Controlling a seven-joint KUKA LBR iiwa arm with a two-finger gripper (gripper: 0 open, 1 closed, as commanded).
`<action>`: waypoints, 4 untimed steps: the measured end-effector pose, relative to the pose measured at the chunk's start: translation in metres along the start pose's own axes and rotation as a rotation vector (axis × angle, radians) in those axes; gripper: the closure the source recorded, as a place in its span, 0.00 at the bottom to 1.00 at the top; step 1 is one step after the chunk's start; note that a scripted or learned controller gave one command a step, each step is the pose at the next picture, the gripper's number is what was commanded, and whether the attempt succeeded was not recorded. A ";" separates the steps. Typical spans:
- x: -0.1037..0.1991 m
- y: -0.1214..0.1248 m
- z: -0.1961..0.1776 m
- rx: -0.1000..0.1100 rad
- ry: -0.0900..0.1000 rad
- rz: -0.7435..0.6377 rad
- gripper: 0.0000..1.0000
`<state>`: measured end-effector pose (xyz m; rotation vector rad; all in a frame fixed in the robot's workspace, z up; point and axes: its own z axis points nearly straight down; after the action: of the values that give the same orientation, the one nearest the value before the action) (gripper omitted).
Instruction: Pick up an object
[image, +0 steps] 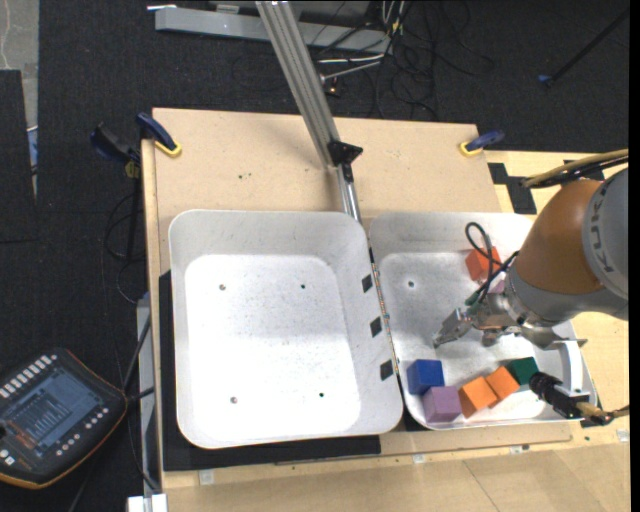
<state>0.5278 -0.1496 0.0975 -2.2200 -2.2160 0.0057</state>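
My gripper (447, 333) hangs low over the middle of the right bin (420, 268), pointing left from the grey arm with the orange band (560, 250). Nothing shows in its grasp. Just below it, along the bin's front edge, lie a blue cube (425, 375), a purple block (442, 403), an orange block (480, 391) and a green block (521, 375). The blue cube is the closest, a short way in front of the gripper. A red-orange piece (483, 264) lies further back, partly covered by the arm and a black cable.
The left bin (200, 240) stands beside the right one, their rims meeting at the middle divider (375, 300). A slanted metal pole (310, 90) crosses the back of the bench. A teach pendant (55, 410) lies on the floor at the lower left.
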 end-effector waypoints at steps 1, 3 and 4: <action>0.000 0.002 -0.014 -0.007 -0.001 -0.001 1.00; 0.007 0.000 -0.127 -0.014 -0.003 -0.005 1.00; 0.007 0.001 -0.152 -0.011 -0.003 -0.005 1.00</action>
<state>0.5297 -0.1432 0.2498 -2.2209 -2.2283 -0.0032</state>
